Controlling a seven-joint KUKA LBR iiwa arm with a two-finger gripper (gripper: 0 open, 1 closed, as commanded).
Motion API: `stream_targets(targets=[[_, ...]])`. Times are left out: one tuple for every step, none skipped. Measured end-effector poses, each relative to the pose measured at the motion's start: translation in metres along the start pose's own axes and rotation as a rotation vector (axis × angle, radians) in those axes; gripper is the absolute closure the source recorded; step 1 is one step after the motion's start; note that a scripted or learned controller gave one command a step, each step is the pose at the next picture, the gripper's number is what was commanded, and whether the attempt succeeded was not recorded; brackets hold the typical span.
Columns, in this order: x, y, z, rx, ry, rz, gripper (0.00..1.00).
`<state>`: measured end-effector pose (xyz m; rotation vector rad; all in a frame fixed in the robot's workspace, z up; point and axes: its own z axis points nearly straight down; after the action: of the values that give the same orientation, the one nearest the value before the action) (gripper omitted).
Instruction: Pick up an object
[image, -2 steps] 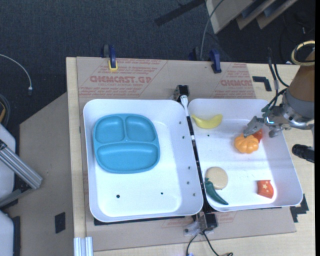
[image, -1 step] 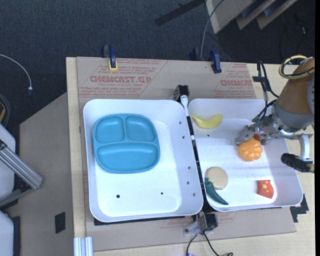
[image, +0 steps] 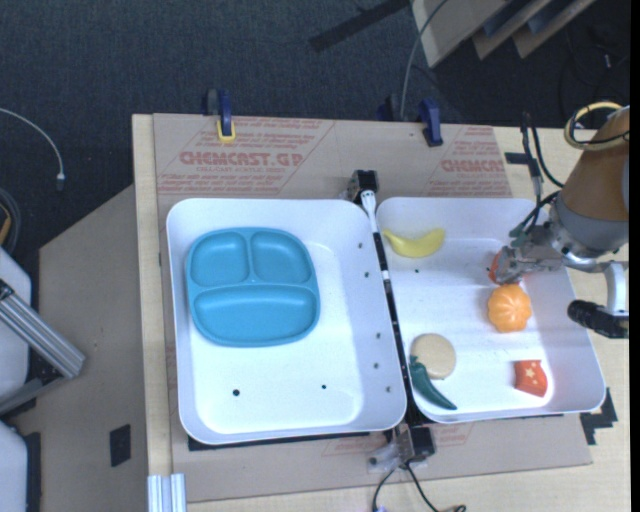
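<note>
The gripper (image: 508, 262) hangs low over the right bin (image: 460, 300), near its far right wall. Whether it is spread or pressed together cannot be told at this resolution. The orange (image: 509, 308) lies just below and nearest; the banana (image: 414, 242) lies to the left; the red piece (image: 531, 377) sits well below. Recommended procedure: centre above the orange, approach vertically, straddle its widest part, and close evenly, since a round body rolls away.

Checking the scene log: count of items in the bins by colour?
Blue: 1, plate
Yellow: 1, banana
Orange: 1, orange
Red: 1, red piece
Beige: 1, disc
Green: 1, pepper
Total: 6
</note>
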<state>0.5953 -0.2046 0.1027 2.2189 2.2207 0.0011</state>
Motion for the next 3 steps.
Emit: stream_targets(targets=[[-0.007,0.001,-0.063,-0.005,-0.003,0.001,1.0],[-0.007,0.003,-0.117,-0.006,-0.003,0.0,1.0],[-0.015,0.009,-0.179,-0.008,-0.004,-0.001,1.0]])
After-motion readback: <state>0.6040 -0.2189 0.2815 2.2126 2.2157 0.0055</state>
